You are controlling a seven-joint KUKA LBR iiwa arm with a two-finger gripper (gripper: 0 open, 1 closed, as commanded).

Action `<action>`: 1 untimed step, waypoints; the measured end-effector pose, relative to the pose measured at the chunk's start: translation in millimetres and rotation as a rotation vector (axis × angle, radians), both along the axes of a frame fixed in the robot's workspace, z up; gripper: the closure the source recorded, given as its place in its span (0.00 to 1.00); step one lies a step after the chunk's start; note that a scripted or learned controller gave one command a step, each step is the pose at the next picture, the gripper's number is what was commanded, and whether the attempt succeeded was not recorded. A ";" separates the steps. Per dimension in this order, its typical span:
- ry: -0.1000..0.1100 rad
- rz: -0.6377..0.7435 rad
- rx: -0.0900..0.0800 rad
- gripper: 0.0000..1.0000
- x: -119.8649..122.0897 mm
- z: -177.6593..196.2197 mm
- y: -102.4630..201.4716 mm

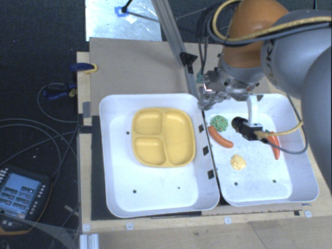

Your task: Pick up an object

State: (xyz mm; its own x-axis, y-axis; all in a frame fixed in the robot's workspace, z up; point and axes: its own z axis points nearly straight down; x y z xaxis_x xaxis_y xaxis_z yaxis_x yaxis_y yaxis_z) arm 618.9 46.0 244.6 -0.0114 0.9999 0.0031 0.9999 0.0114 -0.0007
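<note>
The claw [206,98] is hanging over the far left corner of the right bin [301,188], just beside the edge where the two bins are meeting. How far it is open cannot be told from this slanting view, and nothing is showing in its grasp.

Nearest to it, a green vegetable piece [219,122] is lying in the right bin, just below the claw and apart from it. A red sausage [220,138] is lying at a slant just beside the green piece, on its near side. Farther toward the front, a small yellow lump [238,162] is sitting alone on the bin floor. An orange carrot [275,144] is lying toward the right side of the same bin. That is making four loose things in the right bin, one of each kind.

The left bin [119,191] is holding one yellow plate [163,137] with three compartments, lying flat near the middle.

On the floor at the left, a handheld controller [18,191] is showing a lit screen, its writing too small to read.
</note>
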 end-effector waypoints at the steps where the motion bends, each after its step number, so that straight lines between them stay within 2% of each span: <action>1: 0.001 -0.001 -0.001 1.00 -1.8 -17.6 48.7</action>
